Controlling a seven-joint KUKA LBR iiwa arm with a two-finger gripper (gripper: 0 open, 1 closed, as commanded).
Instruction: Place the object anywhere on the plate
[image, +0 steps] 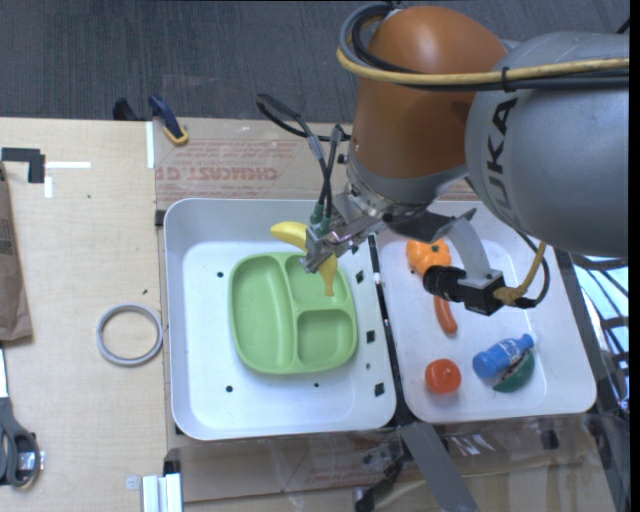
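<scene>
Here the gripper (322, 250) pinches a yellow banana (291, 235) between closed-in fingers, above the green plate's (262, 315) upper rim; the plate lies in the left bin (190, 330).

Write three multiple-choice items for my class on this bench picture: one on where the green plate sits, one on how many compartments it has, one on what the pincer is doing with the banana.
1. The green plate lies in:
A. the left bin
B. the right bin
C. the cardboard outside both bins

2. The plate's compartments number:
A. one
B. three
C. five

3. The yellow banana is:
A. flat in the right bin
B. standing on the wooden board
C. between the fingers of the pincer, above the plate's far edge

Answers:
1 A, the plate rests on the left bin's floor.
2 B, its ridges mark off one long and two smaller sections.
3 C, the fingers close on it, with its tip hanging over the plate.
</scene>
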